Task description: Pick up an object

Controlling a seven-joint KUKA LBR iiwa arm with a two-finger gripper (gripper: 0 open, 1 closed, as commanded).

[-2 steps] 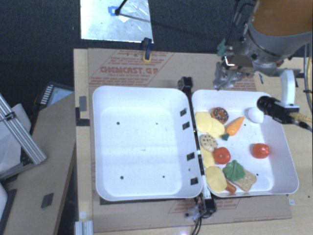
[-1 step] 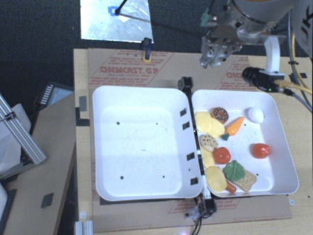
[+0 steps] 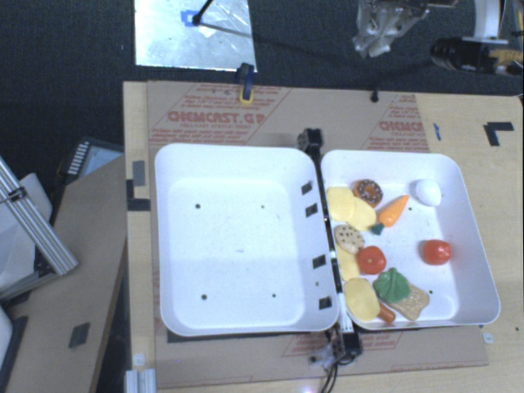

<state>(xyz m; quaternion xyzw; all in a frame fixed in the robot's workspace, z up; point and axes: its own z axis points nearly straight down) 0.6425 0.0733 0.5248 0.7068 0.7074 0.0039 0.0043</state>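
Note:
The right bin (image 3: 467, 211) holds several toy foods: a chocolate doughnut (image 3: 368, 191), a carrot (image 3: 394, 211), a white egg (image 3: 426, 191), two tomatoes (image 3: 436, 252) (image 3: 372, 259), a cookie (image 3: 349, 237), yellow chips (image 3: 350, 208), a green leafy piece (image 3: 392, 285) and a cracker (image 3: 412, 303). My gripper (image 3: 375, 46) hangs high at the top of the view, beyond the bench's far edge and well away from the bin. Nothing is seen between its fingers.
The left bin (image 3: 237, 236) lies beside the right one, joined by black clips (image 3: 321, 228). A cardboard sheet (image 3: 270, 109) lies under both. A shiny metal plate (image 3: 192, 23) sits at the back left; a grey rail (image 3: 37, 228) leans at the left.

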